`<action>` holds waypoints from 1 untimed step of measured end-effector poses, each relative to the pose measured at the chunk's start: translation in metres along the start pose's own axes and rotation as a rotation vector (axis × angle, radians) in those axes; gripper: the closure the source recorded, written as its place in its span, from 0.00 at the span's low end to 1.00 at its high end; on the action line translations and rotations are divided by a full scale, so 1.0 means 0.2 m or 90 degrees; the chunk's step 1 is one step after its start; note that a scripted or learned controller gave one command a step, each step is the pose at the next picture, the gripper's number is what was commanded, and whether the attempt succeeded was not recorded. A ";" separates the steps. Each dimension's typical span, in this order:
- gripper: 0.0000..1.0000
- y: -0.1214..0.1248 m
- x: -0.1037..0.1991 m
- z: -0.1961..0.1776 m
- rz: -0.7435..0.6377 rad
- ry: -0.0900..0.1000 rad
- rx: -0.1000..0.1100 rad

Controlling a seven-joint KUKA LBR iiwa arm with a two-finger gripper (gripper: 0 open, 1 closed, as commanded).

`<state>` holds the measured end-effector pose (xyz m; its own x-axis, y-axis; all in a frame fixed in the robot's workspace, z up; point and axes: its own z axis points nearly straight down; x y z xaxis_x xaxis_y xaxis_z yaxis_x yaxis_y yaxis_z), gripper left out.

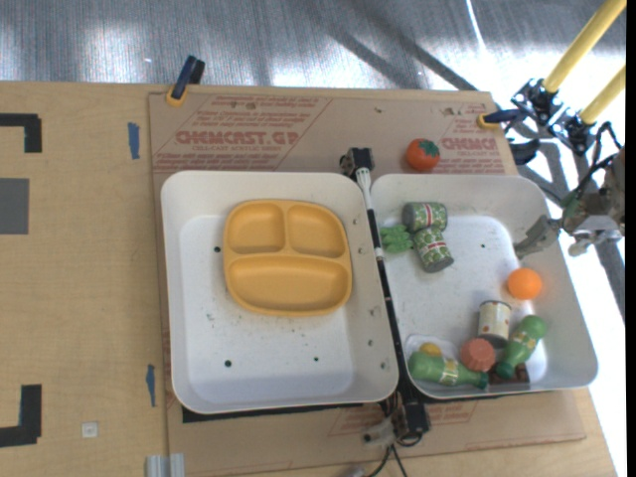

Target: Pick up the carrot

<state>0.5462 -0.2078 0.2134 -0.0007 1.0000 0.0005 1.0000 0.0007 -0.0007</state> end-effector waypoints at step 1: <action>0.00 -0.12 0.43 0.61 -0.059 0.000 -0.001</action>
<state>0.5227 -0.1212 0.0911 -0.0925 0.9957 0.0006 0.9957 0.0925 0.0003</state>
